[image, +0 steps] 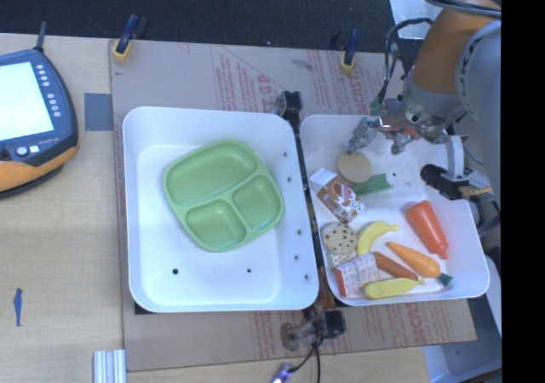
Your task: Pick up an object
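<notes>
Gripper (377,136) spread, nothing pinched, over right bin (479,228) far edge, just above tan round piece (353,167). Toy food crowds that bin. Left bin (140,228) has green divided plate (223,194).

plate (223,195) in left bin (145,228), toys in right bin (477,283)
</notes>
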`<state>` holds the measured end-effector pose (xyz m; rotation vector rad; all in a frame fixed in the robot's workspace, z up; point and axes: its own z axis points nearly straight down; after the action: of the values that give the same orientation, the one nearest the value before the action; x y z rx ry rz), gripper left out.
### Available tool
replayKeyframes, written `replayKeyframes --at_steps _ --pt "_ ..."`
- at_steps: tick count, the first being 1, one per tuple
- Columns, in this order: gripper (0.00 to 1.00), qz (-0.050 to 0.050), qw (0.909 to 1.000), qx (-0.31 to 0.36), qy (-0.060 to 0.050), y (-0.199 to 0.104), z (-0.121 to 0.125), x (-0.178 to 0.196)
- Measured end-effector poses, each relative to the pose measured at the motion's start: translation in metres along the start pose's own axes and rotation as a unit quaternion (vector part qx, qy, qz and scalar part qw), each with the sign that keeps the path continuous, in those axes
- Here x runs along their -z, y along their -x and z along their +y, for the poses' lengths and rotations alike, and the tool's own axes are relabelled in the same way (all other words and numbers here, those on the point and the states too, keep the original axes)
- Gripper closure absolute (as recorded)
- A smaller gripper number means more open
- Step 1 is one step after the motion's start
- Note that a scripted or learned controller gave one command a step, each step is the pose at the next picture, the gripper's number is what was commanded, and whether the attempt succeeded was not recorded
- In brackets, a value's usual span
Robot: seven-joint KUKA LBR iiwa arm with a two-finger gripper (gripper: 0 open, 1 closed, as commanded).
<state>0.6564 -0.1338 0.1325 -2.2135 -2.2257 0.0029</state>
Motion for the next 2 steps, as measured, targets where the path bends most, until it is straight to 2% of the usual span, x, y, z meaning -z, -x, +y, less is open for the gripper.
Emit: replayKeyframes --at_steps 1,2 --pt "0.0 0.0 1.0 0.0 -0.001 -0.018 0.0 -0.029" --pt "0.0 0.0 1.0 0.0 -0.001 -0.021 0.0 -0.041"
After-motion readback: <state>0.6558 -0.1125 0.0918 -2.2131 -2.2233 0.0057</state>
